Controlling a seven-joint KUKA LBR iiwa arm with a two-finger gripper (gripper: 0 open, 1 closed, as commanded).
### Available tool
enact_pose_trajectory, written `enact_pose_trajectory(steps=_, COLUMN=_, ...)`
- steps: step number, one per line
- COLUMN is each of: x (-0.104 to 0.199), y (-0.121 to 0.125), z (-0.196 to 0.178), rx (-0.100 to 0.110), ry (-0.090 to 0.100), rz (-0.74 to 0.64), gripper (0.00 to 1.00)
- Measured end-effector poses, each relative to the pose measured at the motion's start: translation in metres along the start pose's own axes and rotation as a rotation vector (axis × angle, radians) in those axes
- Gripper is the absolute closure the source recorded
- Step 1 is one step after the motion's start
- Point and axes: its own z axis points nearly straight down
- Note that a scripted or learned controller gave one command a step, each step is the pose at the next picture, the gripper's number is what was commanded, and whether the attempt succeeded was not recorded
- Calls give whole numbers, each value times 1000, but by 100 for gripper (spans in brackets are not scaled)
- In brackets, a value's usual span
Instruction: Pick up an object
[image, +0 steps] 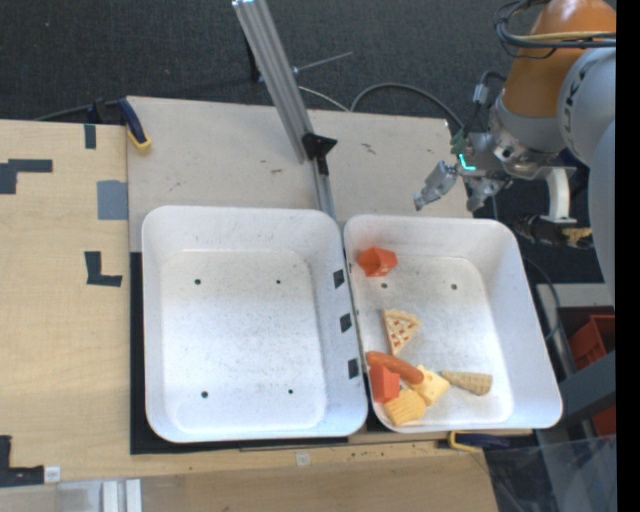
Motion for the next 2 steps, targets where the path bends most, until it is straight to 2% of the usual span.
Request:
enact_pose_trajectory(steps=1, x=0, y=1, z=-3, rx=-4, ry=-2, rz=-1, gripper=0)
enact_pose_trajectory(steps=2, x=9, y=3, z=45, rx=0, ry=-1, rz=-1, gripper=0)
